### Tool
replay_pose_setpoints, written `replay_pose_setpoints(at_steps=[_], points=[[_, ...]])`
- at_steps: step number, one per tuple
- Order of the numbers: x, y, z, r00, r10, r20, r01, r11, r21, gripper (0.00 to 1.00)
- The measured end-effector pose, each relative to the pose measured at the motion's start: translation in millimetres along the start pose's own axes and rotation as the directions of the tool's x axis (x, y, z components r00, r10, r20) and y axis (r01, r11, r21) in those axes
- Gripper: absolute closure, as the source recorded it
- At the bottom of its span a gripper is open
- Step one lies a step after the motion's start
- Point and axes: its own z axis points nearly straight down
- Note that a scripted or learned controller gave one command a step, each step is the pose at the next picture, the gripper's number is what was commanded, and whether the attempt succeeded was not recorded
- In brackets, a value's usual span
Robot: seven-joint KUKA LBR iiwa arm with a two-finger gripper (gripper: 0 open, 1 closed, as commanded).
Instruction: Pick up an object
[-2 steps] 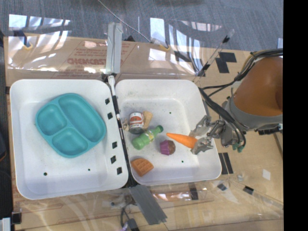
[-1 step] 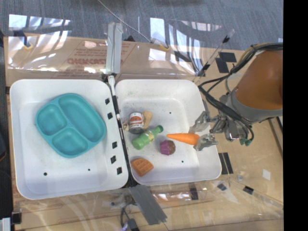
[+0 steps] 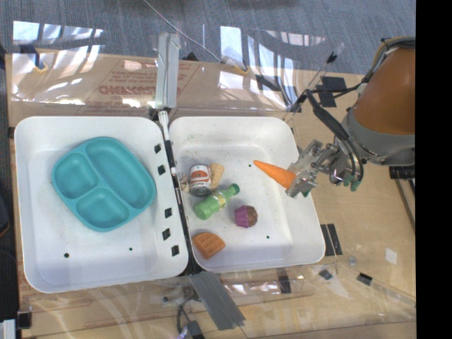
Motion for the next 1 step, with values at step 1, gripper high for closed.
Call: replay_pose_setpoints(at_steps=[1], points=[[3.0,1.0,-13.0,0.894,0.447,-0.001,-0.447,0.894,0.001,1.00]])
